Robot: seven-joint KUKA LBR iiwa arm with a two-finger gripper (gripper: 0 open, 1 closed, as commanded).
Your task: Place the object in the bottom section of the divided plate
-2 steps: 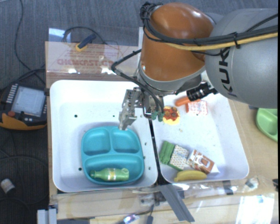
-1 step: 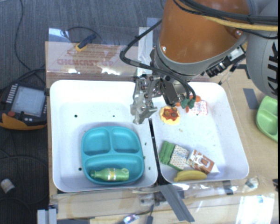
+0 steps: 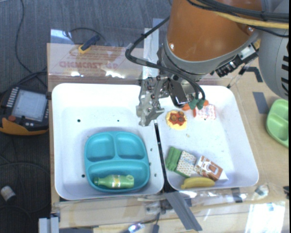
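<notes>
Below the gripper (image 3: 148,111), green bottle (image 3: 115,181) in divided plate's (image 3: 98,150) bottom section, well apart, gripper state unclear

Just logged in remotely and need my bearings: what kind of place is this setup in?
Probably a robotics lab, not a kitchen: two white bins of toy food on a bench, loose cables over grey carpet, and a teach pendant lying on the floor.

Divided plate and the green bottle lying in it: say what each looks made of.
Divided plate: likely moulded plastic, uniform teal, smooth with a soft sheen and rounded ridges. Green bottle: probably toy plastic, glossy, with a yellow label band; too small to be sure.
</notes>
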